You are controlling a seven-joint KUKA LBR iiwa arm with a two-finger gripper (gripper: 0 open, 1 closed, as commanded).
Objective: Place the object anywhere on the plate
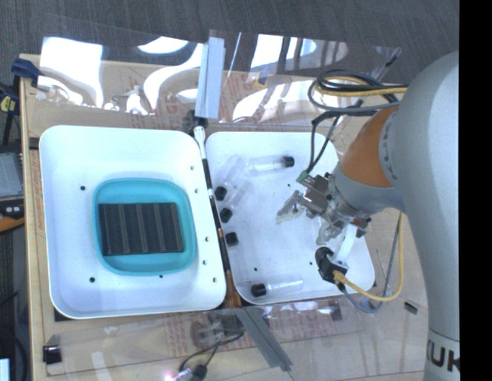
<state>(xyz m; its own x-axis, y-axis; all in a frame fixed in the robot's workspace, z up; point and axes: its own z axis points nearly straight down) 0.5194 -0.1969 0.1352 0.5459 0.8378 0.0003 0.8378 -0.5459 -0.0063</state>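
Note:
A teal plate (143, 227) with a dark ribbed centre lies in the left bin (63, 157). In the right bin (357, 272) lie clear tubes with black caps: one near the back (266, 164), one along the front wall (275, 287), and a fainter one (233, 184) near the left wall. My gripper (309, 221) hangs over the middle right of the right bin, fingers spread open with nothing between them. It stands apart from every tube.
Three small black caps (226, 213) lie along the right bin's left wall. A yellow and black cable (365, 292) loops from the wrist over the bin's front right corner. The grey arm (420, 149) covers the right side.

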